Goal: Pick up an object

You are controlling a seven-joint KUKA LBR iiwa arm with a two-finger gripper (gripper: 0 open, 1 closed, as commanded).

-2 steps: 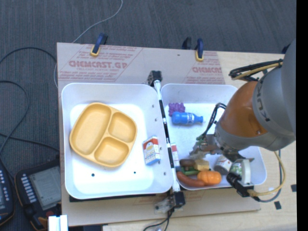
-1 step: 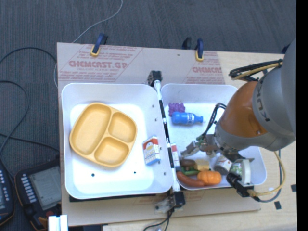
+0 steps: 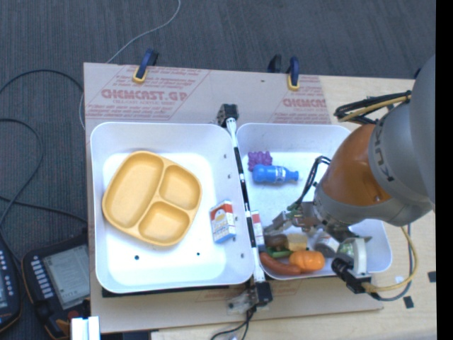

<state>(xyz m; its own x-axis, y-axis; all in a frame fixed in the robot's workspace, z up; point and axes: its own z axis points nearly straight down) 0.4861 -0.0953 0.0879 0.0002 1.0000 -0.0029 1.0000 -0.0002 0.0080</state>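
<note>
Camera view puts my likely target in the near corner of the right bin (image 3: pixel 382 261): a cluster of toy food, with an orange piece (image 3: pixel 308 261) at the front, a red pepper-like piece (image 3: pixel 279 266) just left of it along the near wall, and a pale yellow and a dark item (image 3: pixel 277 243) packed behind them. The gripper (image 3: pixel 306 222) hangs directly over that cluster, low in the bin. I cannot tell whether the fingers are wide or narrow; the wrist and its orange band cover them, and I see nothing clearly held between them.

To do this step well, I judge I should choose one piece, not the heap. The orange piece looks the most exposed, but it touches the red one and sits close to the bin wall, so a finger could land on the rim or wedge two items together. I would centre over it, come straight down, close gently, then lift slowly and check.

Farther up the same bin lie a blue bottle (image 3: pixel 273 174) and a purple grape bunch (image 3: pixel 260 159), well apart from the cluster and easier alternatives. In the left bin (image 3: pixel 127 278) sit a yellow divided plate (image 3: pixel 152 198) and a small carton (image 3: pixel 224 222).
</note>
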